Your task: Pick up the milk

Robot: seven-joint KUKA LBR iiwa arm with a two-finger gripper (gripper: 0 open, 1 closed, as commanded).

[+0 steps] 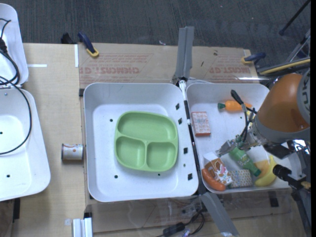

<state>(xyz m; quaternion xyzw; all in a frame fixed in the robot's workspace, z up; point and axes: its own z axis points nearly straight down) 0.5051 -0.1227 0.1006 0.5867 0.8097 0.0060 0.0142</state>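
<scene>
- Down we look on a pale wooden worktop (pixel 54 53) with two white bins side by side, and the green plate (pixel 146 141) sits square in the middle of the left bin (pixel 98 107) — that plate is our landmark.
- Behind the plate, a sheet of brown cardboard (pixel 128 63) with red lettering lies flat under the bins, blue clamps (pixel 88 44) at its far corners, and dark grey carpet (pixel 148 9) beyond.
- Left of the plate, outside the bin, a small metal can (pixel 72 152) lies on its side; further left, a white tray (pixel 19 147) with a black cable (pixel 19 132) looping over it.
- Right of the plate, across the divider, the right bin (pixel 207 95) holds the clutter: a small pink-red box (pixel 201 123), an orange carrot (pixel 231 105) at the back, a green bottle (pixel 245 161) and a yellow banana (pixel 266 176).
- The milk (pixel 217 172), a red-and-white carton, lies at the front of the right bin, just off the plate's lower right corner.
- The arm (pixel 284 110), orange band showing, reaches in from the right; the hand (pixel 236 146) hangs low between the box and the bottle, just behind the milk, fingers apart with nothing between them.
</scene>
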